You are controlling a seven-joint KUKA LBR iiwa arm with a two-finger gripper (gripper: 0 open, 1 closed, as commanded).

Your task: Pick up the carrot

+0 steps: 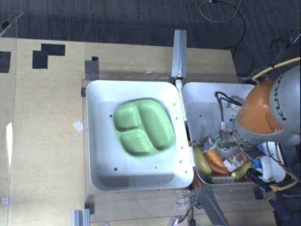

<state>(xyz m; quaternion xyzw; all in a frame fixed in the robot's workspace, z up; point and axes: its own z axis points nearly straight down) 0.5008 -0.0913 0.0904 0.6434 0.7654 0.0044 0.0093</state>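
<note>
The carrot (214,159) is an orange piece lying in the right bin (203,108) near its front edge, just right of a yellow banana (202,160). My gripper (225,141) hangs low over the bin, directly above and slightly behind the carrot's upper end. The orange-banded wrist covers most of the gripper. I see nothing held in it.
The left bin (101,126) holds a green divided plate (143,126). Crowded around the carrot at the right bin's front are a red item (219,170), a brown-and-white packet (235,162), a yellow-green piece (240,172) and a white-and-blue bottle (267,166). The back of the right bin is bare white floor.
</note>
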